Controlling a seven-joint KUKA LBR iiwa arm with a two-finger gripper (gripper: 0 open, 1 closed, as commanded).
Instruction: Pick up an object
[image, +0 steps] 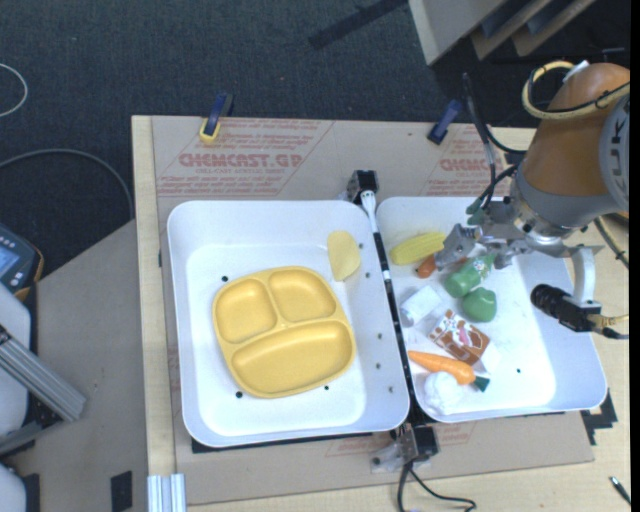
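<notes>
Camera view, looking down at a slant: the grey-and-orange arm (575, 130) reaches in over the right bin (560, 385), its hand (478, 252) lowered among the toy food near the bin's far side. Whether the hand is parted or clenched cannot be told from this angle, and nothing is visibly held, so the pick appears not yet done: a grasp and a lift remain. On the surface (150, 300), the left bin (190, 330) carries a yellow divided tray (285, 330) and a pale yellow piece (344, 255). The right bin holds a corn cob (417, 246), a green pepper (478, 303) just beside the hand, a printed packet (460, 338), a carrot (445, 366) and some white items (440, 392).
</notes>
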